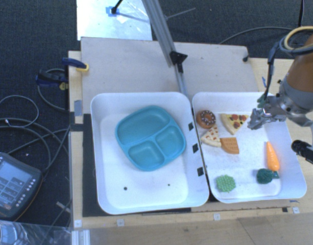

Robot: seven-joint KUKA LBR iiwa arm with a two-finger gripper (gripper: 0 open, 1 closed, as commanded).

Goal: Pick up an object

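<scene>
Green toy vegetable (226,183) lies untouched in the right bin (299,188); tool (257,118), grip state unclear, hovers near pizza slice (234,121); nothing lifted.

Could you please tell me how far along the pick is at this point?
Nothing looks picked yet. The hand hovers over the right bin, beside the pizza slice. The donut, carrot and broccoli lie on the bin floor. Descending, grasping and lifting remain.
</scene>
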